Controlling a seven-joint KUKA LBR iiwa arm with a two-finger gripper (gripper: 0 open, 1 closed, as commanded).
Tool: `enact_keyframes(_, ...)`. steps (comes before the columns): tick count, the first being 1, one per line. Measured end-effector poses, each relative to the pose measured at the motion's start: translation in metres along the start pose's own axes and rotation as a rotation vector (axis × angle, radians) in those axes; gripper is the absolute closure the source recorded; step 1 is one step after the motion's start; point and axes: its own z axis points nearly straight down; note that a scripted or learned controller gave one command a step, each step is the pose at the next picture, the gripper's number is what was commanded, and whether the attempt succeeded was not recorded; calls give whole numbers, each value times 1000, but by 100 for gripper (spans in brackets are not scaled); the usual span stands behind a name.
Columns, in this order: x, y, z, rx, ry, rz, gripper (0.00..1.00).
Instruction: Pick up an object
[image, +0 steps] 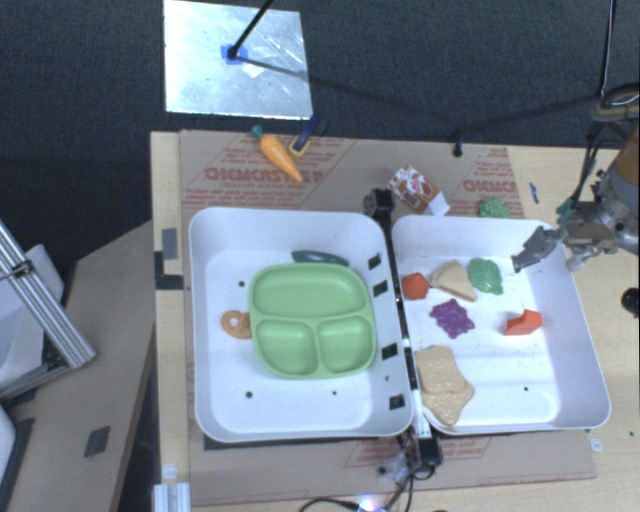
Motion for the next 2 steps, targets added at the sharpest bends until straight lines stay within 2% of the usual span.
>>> enact_keyframes(1,1,2,-7,-12,-2,-3,0)
enact_keyframes(2,7,6,37,-9,-1,-4,0)
